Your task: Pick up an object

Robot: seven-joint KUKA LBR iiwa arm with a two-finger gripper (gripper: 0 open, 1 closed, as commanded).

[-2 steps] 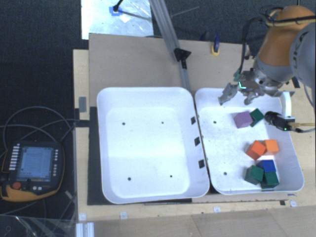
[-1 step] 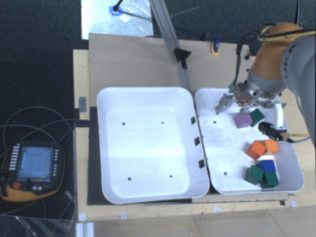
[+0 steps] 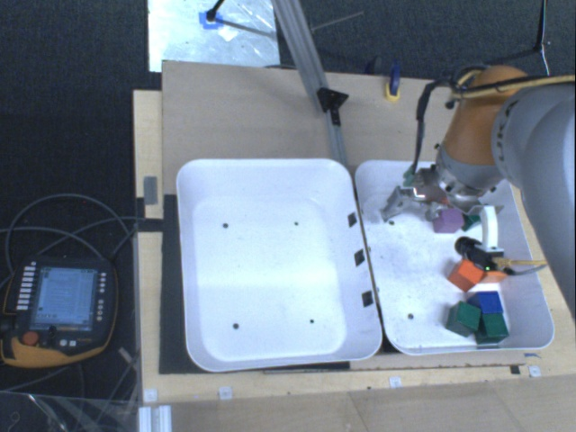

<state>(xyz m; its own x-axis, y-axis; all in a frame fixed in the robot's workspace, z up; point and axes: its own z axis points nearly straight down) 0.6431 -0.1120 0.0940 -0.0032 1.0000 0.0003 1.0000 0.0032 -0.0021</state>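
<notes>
2 bins (image 3: 270,268), smooth white plastic, slight sheen. Bench (image 3: 243,115) matt tan wood or board. Floor (image 3: 63,79) dark rough carpet. Arm (image 3: 540,142) smooth grey casing, glossy orange band. Pole (image 3: 301,39) brushed metal. Blocks (image 3: 477,315) matt.

Two shallow white plastic bins, the left bin (image 3: 270,259) and the right bin (image 3: 405,268), are speckled with small dark dots and sit on a pale tan wooden counter (image 3: 243,115). In the right bin lie a small purple block (image 3: 446,220), an orange block (image 3: 467,274), a blue cube (image 3: 489,302) and dark green blocks (image 3: 468,318). The grey metal arm (image 3: 540,142) carries an orange band (image 3: 472,133). An orange-and-grey handheld pendant (image 3: 58,313) with a pale blue screen rests on dark carpet (image 3: 72,79).
</notes>
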